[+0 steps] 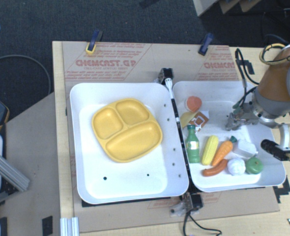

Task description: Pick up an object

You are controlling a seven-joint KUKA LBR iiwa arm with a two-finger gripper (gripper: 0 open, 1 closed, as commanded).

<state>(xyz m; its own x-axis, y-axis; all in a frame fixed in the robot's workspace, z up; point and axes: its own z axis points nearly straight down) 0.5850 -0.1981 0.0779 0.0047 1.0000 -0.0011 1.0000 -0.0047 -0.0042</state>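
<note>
The gripper [237, 121] hangs over the right bin [218, 88]; whether it is open I cannot tell. Below it lie a carrot [224, 151], orange with a green top, beside yellow corn [210, 149] and a green bottle [192, 144]. A yellow tray [127, 130] sits in the left bin [86, 146].

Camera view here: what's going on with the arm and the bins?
The arm's gripper sits over the right bin, above toy food: a green bottle, corn, a carrot. Nothing is visibly held. A yellow divided plate lies in the left bin.
</note>
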